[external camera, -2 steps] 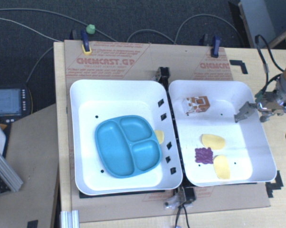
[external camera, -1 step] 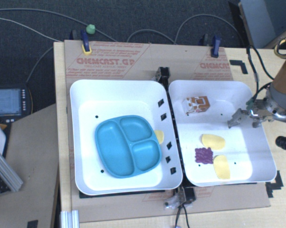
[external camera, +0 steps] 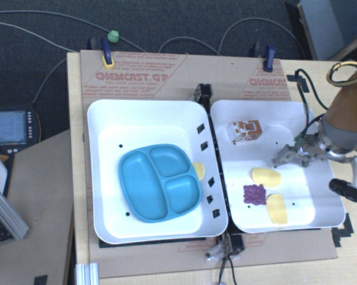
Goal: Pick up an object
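Note:
In the right bin (external camera: 321, 218) lie a brown and white piece (external camera: 245, 130) at the back, a yellow lump (external camera: 265, 176) in the middle, a purple bunch (external camera: 254, 193) just in front of it, and a longer yellow piece (external camera: 276, 208) near the front wall. My gripper (external camera: 287, 157) hangs over the right bin, just right of and slightly behind the yellow lump, its tip pointing left. Nothing shows in its grasp. The grey arm with its orange band (external camera: 346, 108) comes in from the right.
The left bin (external camera: 107, 129) holds a blue divided plate (external camera: 159, 181) with a small yellow piece (external camera: 198, 171) tucked at its right edge. A black divider with clips (external camera: 209, 153) runs between the bins. Cables cross the dark floor behind the bench.

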Controlling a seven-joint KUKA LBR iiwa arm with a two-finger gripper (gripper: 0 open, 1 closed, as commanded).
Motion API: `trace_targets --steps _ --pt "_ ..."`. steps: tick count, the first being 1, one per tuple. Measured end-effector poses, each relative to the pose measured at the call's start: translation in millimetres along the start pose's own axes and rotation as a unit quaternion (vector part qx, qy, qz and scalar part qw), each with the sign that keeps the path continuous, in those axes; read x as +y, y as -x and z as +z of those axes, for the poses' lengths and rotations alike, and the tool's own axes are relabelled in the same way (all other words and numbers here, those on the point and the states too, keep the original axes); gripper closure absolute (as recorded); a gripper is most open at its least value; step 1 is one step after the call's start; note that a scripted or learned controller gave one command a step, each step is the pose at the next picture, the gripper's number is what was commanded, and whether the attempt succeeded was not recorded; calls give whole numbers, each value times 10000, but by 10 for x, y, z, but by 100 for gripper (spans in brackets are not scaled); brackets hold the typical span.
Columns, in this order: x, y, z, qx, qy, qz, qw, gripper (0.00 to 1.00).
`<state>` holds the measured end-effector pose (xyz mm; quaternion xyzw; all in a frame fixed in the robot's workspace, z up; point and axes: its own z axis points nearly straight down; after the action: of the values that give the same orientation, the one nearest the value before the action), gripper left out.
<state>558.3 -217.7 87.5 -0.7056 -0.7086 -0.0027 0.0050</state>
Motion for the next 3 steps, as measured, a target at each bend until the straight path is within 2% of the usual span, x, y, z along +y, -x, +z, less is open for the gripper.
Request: trace_targets --steps 1,2,3 --pt "-1 18 -125 -28 14 3 10000 100" --pt "120 19 -666 -67 52 11 10000 100" --pt "97 9 -1313 -70 57 13 10000 100"
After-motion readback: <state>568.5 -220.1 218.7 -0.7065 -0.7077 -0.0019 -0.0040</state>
